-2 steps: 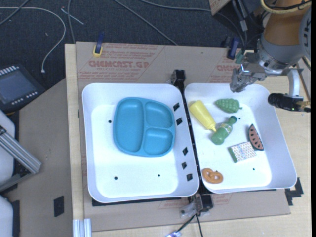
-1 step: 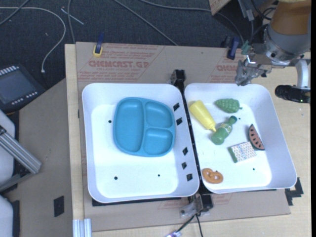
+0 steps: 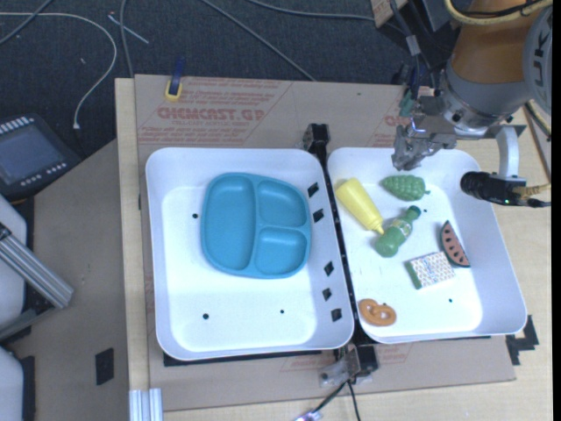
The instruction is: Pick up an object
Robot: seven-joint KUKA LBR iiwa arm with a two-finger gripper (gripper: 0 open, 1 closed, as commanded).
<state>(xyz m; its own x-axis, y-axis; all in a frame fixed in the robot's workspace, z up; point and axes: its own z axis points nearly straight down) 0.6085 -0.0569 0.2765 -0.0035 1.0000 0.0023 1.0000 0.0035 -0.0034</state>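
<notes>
Red print on the cardboard sheet (image 3: 230, 103) reads roughly "CHEMCAST GP".

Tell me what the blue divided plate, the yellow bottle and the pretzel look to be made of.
Blue divided plate: likely moulded plastic, matte, one even colour with soft rounded ridges.
Yellow bottle: probably smooth plastic with a slight sheen, toy-like.
Pretzel: looks like a plastic or rubber food replica, uniform orange-brown; too small to tell which.

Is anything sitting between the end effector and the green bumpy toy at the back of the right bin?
Nothing visible does. The end effector hangs just above and left of the green bumpy toy, with bare bin floor between them. The yellow bottle lies off to the left, apart from both.
</notes>
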